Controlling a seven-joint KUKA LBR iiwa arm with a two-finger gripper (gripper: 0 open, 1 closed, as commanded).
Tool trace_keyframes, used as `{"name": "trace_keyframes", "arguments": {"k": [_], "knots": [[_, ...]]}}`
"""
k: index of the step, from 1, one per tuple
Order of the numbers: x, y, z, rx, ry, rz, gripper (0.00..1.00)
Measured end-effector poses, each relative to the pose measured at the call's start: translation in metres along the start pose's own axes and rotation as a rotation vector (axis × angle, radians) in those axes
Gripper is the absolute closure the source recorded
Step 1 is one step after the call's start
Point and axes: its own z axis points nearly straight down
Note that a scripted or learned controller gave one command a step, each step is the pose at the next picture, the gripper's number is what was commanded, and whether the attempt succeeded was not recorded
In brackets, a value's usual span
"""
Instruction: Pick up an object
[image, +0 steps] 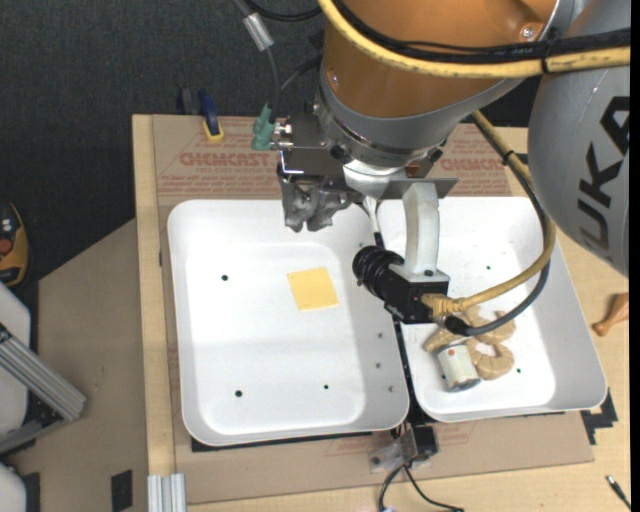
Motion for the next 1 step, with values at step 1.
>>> {"name": "trace_keyframes", "arguments": {"k": [1], "knots": [[-0.0025,-0.0071,0.1799,0.036,-0.018,0.004,1.0]]}}
